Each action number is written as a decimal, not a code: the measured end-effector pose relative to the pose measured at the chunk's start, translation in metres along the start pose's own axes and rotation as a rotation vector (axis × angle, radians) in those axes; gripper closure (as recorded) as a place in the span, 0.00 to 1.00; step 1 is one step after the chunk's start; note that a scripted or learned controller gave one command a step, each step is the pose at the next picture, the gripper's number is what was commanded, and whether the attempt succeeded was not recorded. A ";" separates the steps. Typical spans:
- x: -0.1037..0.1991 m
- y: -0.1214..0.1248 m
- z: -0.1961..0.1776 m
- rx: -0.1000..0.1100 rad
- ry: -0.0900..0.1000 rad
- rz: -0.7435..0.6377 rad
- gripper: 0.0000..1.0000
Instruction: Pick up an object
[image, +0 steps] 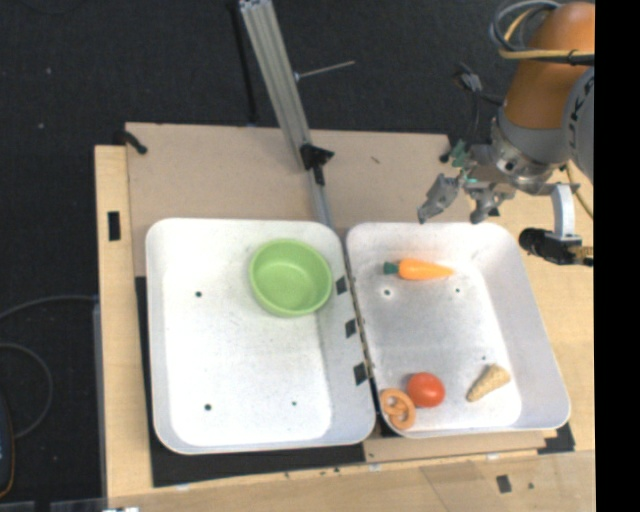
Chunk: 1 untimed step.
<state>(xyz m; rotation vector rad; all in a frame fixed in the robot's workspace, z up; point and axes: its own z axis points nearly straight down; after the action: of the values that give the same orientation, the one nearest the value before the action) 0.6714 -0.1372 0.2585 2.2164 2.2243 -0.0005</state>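
Camera view from above gives us two white bins side by side on the bench. We see the carrot (420, 268), orange with a green stub at its left end, lying flat near the far wall of the right bin (520, 330). Nothing lies against it. Toward the near edge of that bin we find a red tomato (426, 389), a round pretzel-like piece (397, 408) touching it at the corner, and a tan wedge (488, 382) well to the right. In the left bin (200, 350) sits a green bowl (290, 277), upright. A grey metal rail (285, 100) slants down toward the gap between the bins. The gripper (461, 203) hangs above the right bin's far rim, beyond the carrot, its two fingers spread apart and holding nothing; the arm (545, 70) rises to the upper right.
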 end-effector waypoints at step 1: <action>0.000 0.000 0.000 0.000 -0.001 0.000 0.00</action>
<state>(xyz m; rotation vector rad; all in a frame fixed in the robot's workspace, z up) 0.6714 -0.1376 0.2586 2.2155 2.2242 -0.0020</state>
